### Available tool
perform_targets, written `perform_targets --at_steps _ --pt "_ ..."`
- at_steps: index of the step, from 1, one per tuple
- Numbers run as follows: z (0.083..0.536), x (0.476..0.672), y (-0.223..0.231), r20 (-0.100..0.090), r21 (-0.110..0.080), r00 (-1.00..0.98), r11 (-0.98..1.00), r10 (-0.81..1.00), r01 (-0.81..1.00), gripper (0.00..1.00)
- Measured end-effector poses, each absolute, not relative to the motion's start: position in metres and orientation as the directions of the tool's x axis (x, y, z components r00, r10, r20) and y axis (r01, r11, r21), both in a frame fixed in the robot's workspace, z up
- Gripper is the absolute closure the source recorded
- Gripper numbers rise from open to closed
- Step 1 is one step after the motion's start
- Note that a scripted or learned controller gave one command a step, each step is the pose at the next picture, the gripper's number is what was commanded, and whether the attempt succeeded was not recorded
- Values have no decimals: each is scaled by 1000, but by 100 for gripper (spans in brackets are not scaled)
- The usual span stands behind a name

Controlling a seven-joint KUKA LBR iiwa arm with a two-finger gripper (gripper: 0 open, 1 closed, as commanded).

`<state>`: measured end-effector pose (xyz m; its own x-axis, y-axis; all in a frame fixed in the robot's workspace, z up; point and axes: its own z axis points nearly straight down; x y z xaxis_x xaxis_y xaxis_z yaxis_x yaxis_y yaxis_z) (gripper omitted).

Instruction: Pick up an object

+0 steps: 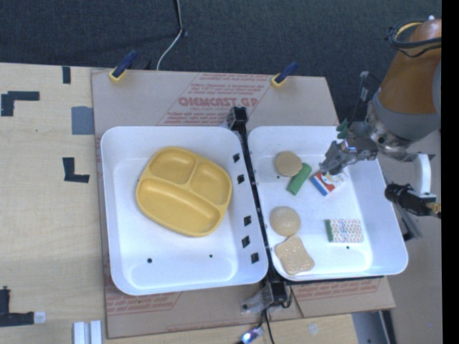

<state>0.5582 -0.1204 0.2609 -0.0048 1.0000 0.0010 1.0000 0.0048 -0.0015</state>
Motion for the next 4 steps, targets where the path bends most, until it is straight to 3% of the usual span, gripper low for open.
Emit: perform_targets --at_steps 2,4 --pt "237 535 -23 1 -4 -5 5 1000 1000 100" --pt "214 527 80 1 -4 -6 6 1000 1000 100"
